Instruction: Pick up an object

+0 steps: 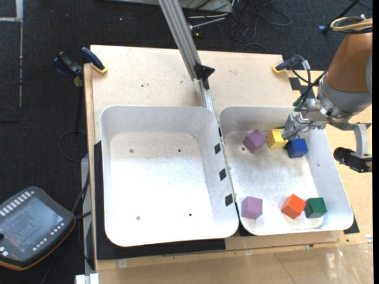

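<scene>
six blocks sit in the right bin (331, 170). gripper (292, 132) hangs low over the yellow block (275, 138) and blue block (296, 148) near the far wall; its grip can't be made out.

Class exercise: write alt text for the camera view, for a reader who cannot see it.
A grey-and-orange robot arm's gripper hangs over a yellow cube and blue cube in the right bin, which also holds two purple, one orange and one green cube.
</scene>
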Motion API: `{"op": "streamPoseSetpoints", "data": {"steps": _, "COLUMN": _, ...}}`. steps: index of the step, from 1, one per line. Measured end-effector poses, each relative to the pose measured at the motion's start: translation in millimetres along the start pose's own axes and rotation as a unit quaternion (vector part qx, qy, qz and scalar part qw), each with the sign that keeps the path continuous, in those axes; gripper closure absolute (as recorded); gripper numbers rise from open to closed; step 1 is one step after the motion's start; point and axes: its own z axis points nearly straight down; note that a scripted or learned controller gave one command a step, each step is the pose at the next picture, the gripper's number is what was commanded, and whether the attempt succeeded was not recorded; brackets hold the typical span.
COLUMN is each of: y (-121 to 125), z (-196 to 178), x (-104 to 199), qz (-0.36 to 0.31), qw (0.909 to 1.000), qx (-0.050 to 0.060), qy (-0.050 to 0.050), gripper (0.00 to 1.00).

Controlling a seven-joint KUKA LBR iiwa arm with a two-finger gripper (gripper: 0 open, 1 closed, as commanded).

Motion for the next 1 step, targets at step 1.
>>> {"op": "streamPoseSetpoints", "data": {"steps": 1, "y": -2.3, "z": -12.8, "x": 54.1, "qz": 0.0, "qw": 1.0, "qx": 0.001, "qy": 0.0, "gripper": 1.0}}
